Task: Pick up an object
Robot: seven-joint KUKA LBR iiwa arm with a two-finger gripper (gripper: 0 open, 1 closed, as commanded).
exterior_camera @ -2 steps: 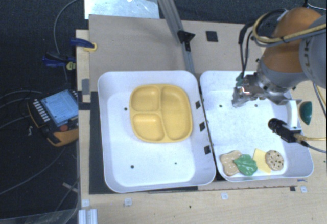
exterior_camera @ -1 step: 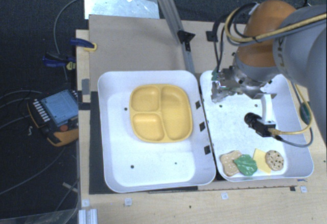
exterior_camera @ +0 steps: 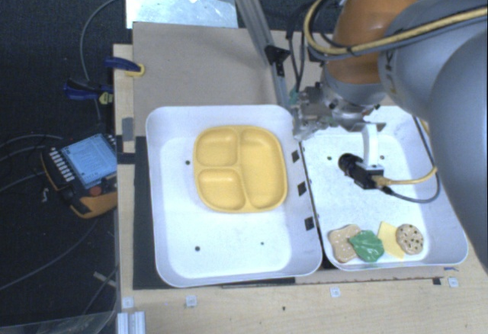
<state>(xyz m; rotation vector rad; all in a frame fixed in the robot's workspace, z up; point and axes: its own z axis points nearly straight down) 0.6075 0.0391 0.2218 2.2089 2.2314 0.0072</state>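
My gripper [exterior_camera: 303, 125] hangs over the far left corner of the right bin [exterior_camera: 446, 237], close to the wall shared with the left bin. Nothing shows in its grasp. Along the right bin's front edge lie several small toy foods: a tan cracker [exterior_camera: 342, 242], a green leaf piece [exterior_camera: 368, 245], a yellow cheese wedge [exterior_camera: 390, 238] and a round chocolate-chip cookie [exterior_camera: 410, 238]. They lie well in front of the gripper. A yellow divided plate [exterior_camera: 239, 168] rests in the left bin [exterior_camera: 175, 241].
The big grey arm with its orange band [exterior_camera: 374, 16] covers the right bin's far right side. A slanted metal pole [exterior_camera: 252, 4] rises behind the bins. Clamps and a blue device [exterior_camera: 88, 161] lie off the bench at left.
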